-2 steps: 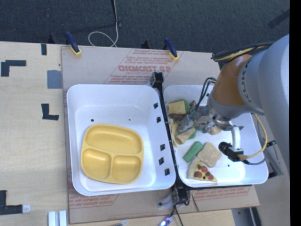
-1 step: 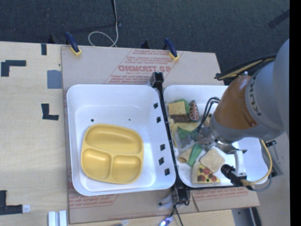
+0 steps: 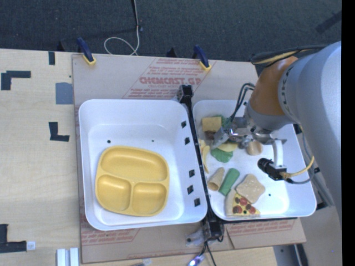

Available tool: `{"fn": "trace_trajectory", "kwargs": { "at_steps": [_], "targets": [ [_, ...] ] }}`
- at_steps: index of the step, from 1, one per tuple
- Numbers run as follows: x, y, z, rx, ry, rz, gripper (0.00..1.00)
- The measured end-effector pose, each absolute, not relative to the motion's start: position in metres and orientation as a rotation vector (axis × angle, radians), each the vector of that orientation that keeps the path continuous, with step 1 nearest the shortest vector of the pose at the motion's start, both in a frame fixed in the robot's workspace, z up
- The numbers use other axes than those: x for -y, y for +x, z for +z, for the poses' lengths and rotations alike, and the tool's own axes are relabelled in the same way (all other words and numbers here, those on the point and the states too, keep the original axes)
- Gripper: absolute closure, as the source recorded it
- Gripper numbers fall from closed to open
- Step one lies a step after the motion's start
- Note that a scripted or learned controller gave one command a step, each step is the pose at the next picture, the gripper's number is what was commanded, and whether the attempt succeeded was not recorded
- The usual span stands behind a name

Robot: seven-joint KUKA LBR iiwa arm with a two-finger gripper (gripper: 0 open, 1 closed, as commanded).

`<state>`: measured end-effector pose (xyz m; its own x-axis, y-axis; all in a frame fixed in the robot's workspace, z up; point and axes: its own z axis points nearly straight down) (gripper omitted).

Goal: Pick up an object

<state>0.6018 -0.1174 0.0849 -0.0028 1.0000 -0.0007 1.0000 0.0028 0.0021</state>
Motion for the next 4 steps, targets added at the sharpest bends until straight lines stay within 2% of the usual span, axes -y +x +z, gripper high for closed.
{"fn": "trace_trajectory", "kwargs": {
  "at_steps": [1,2,3,4],
  "targets": [
    [0.112,0.658,0.083,-2.263,2.247,-0.074,0.0],
    [0.113,0.656,0.091,-2.257,2.251,-0.074,1.0],
    [0.173,0.641,0.135,-2.213,2.225,-0.003,1.0],
    [0.168,0.641,0.132,-2.223,2.223,-0.004,0.0]
  ]
}}
